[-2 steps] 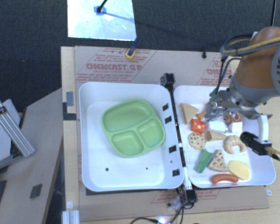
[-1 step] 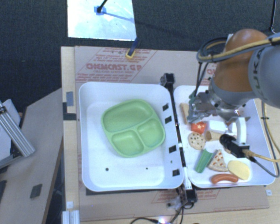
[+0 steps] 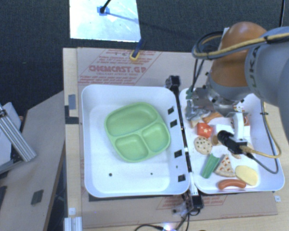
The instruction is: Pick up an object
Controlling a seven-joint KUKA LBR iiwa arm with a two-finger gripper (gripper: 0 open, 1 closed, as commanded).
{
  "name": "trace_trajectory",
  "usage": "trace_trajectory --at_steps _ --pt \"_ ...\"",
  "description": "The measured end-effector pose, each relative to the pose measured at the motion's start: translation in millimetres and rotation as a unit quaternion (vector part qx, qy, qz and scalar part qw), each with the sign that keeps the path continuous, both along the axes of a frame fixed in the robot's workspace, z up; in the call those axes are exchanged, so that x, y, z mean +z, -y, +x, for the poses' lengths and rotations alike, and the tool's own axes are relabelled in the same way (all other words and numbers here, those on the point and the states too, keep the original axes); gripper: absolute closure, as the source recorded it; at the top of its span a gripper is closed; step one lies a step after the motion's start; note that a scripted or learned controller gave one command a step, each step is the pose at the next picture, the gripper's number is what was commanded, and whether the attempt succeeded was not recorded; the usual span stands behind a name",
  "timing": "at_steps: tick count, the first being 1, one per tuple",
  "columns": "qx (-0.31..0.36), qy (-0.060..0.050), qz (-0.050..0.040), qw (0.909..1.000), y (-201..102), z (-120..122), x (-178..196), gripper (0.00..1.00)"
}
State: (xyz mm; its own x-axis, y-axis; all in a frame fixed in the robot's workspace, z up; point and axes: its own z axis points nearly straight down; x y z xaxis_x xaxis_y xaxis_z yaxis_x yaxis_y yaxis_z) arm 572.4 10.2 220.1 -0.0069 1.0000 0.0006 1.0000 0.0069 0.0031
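- Toy food pieces [image 3: 204, 129] are lying scattered in the white bin on the view's right [image 3: 270, 173], in its near half, below and beside the gripper.
- Tabletop [image 3: 69, 66] is carrying a printed cardboard sheet [image 3: 116, 69], and both bins are sitting side by side on that sheet.
- Grey arm [image 3: 274, 66] is reaching in from the view's right, its orange band [image 3: 236, 52] hanging above the far part of the right-hand bin.
- White bin on the view's left [image 3: 94, 129] is holding a green divided plate [image 3: 137, 131], which is lying flat near its middle.
- Gripper [image 3: 198, 110] is pointing down into the right-hand bin near its left wall, just above the red piece; whether it is released or clenched I cannot tell, and nothing is showing as grasped.
- Among the pieces, a yellow oval one [image 3: 246, 174] is resting near the front right.
- A pizza slice [image 3: 225, 166] is lying just left of it, touching a green stick [image 3: 211, 165].
- A reddish sausage [image 3: 232, 184] is lying along the front wall.
- A speckled cookie [image 3: 202, 145] is sitting just below the red piece.
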Motion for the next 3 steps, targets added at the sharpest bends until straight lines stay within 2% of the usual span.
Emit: trace_trajectory --at_steps 1,2,3 --pt "0.000 -0.001 0.0000 1.0000 -6 -8 9 1.00" --pt "-0.003 -0.001 -0.0003 1.0000 6 -4 12 1.00" --pt "-0.003 -0.002 -0.0004 1.0000 7 -12 13 1.00"
